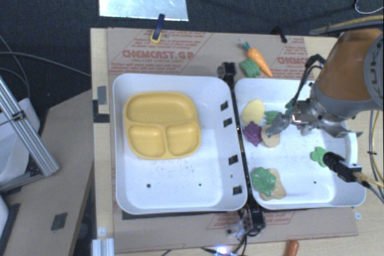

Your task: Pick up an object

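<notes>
My gripper (279,123) reaches in from the right over the right bin (300,198), its fingers just above a cluster of toy food. That cluster holds a yellow lemon-like piece (253,110), a purple piece (252,132), a tan piece (270,140) and a green piece (273,116) right at the fingertips. A small green item (317,155) lies to the right, and a green-and-tan item (265,181) sits near the bin's front. I see nothing clearly between the fingers.
The left bin (180,189) holds a yellow divided plate (162,124). A toy carrot (259,59) and a green piece (249,68) lie on the cardboard behind the right bin. A black part of the arm (339,167) overhangs the right bin's right side.
</notes>
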`<action>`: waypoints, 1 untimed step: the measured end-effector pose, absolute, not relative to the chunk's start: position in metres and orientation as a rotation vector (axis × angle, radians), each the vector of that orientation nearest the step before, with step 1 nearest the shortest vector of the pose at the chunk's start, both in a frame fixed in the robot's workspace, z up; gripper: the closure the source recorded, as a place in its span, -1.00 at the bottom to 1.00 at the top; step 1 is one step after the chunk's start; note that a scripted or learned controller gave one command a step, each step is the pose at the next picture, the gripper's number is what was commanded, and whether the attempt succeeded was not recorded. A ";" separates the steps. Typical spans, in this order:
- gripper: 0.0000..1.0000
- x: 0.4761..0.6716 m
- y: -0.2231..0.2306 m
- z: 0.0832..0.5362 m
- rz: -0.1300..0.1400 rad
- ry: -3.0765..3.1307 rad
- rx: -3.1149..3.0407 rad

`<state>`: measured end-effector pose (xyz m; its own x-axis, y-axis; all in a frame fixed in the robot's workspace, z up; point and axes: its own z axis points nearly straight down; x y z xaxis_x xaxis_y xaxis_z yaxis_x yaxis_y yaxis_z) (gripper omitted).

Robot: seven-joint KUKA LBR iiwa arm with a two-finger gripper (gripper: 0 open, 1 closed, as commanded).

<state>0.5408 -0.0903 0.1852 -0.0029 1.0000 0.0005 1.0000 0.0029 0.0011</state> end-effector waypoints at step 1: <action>-1.00 0.570 -0.121 0.082 0.007 2.220 2.223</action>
<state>0.5699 -0.1211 0.0822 0.0012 1.0000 0.0033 1.0000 -0.0013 0.0025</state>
